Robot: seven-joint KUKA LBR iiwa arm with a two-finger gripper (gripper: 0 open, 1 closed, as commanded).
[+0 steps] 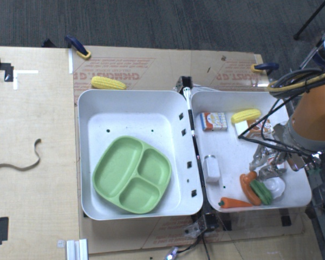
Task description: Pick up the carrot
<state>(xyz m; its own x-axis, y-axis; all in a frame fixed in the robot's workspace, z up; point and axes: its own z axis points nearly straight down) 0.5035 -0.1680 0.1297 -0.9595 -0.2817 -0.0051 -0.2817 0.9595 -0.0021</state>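
The carrot [236, 202] is a slim orange piece with a small green tip, lying flat along the front wall of the right bin [227, 145]. My gripper [265, 167] hangs low over the right part of that bin, up and to the right of the carrot and apart from it. Directly beneath the gripper lie a curved orange item [248, 188] and a green item [261, 192] side by side. The arm's grey body and orange band [314, 118] cover the bin's right side.
The right bin also holds a small red and white box [214, 121], a yellow corn cob [246, 115], a white block [211, 168] and a clear round object [275, 187]. A green divided plate [132, 173] fills the left bin. Another corn cob [108, 83] lies behind it.
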